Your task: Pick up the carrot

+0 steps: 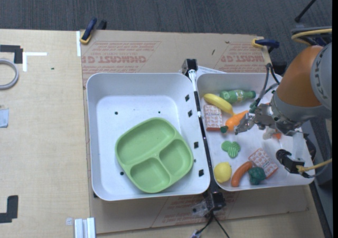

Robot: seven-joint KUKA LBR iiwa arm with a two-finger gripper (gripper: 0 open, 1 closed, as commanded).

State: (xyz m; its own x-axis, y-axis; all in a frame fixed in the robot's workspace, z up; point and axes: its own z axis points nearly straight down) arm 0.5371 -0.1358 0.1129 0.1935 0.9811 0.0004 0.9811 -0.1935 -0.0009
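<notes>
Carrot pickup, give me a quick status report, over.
Gripper low in the right bin, at the carrot's tip. Carrot lying in the bin, grasp not confirmed. Banana and red-white box crowd its left side.

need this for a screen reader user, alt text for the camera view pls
The grey and orange arm reaches from the right, its gripper at the carrot in the right bin, among a banana, green bottle and lemon. The left bin holds a green divided plate.
</notes>
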